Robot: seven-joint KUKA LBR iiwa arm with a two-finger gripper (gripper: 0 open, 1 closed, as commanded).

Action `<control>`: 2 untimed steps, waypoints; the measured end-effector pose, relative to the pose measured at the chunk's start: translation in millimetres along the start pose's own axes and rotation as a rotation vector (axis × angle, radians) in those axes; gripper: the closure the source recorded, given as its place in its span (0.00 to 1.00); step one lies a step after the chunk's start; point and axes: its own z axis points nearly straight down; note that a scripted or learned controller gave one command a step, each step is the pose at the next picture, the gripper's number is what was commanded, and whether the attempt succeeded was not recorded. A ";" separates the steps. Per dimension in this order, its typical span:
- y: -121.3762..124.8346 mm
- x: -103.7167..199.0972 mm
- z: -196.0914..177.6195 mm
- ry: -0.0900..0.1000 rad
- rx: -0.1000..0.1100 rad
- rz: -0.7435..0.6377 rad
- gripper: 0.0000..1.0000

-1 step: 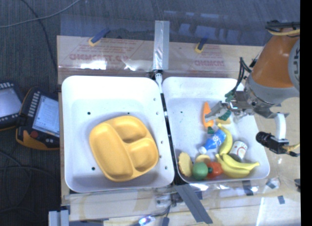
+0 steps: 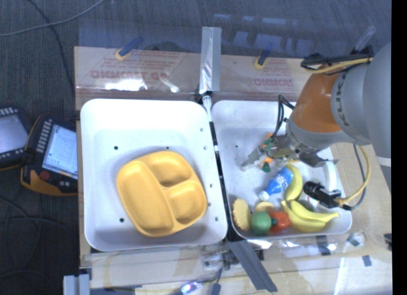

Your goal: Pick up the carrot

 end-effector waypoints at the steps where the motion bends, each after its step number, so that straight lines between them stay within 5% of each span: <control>1: 0.4 -0.1 -7.7 0.004 0.002 0.002 1.00; 2: 16.6 37.4 -88.7 0.000 0.002 -0.079 1.00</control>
